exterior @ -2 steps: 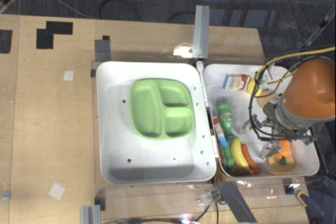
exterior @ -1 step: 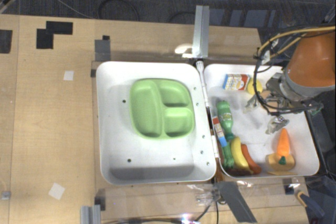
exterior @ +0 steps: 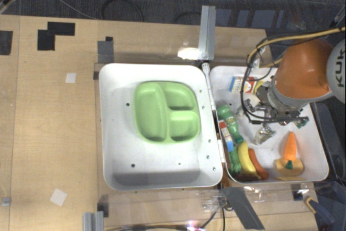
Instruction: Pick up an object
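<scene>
Arm enters from right of frame, orange band over upper part of right bin (exterior: pixel 320 144). Gripper (exterior: pixel 264 134) hangs over middle of that bin; open or closed: cannot tell. Nothing visibly held. Carrot (exterior: pixel 291 147) lies right of gripper, near but apart. Banana (exterior: pixel 247 158) and green bottle (exterior: pixel 233 130) along bin's left wall. Left bin (exterior: pixel 116 116) holds green divided tray (exterior: pixel 165 111), centre frame.

The wooden bench (exterior: pixel 48 132) bears two white bins: left bin (exterior: pixel 116 127) at 9 o'clock of right bin (exterior: pixel 319 157), touching
</scene>
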Robot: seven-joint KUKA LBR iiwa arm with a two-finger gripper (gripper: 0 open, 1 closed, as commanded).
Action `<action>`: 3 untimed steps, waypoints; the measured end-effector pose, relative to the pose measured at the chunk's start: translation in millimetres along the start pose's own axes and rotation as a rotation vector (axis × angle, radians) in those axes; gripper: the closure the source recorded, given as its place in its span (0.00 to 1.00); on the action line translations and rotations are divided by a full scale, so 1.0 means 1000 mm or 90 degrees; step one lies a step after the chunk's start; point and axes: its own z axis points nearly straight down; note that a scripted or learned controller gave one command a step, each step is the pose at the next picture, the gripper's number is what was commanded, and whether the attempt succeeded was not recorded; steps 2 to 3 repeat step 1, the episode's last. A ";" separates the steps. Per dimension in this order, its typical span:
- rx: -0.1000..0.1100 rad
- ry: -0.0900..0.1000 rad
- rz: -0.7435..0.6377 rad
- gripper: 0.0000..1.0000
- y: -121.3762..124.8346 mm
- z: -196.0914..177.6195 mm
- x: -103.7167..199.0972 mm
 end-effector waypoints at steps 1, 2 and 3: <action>-0.001 0.000 0.006 0.00 -0.025 0.001 -0.013; -0.001 0.000 0.006 0.00 -0.025 0.001 -0.013; -0.001 0.000 0.006 0.00 -0.025 0.001 -0.013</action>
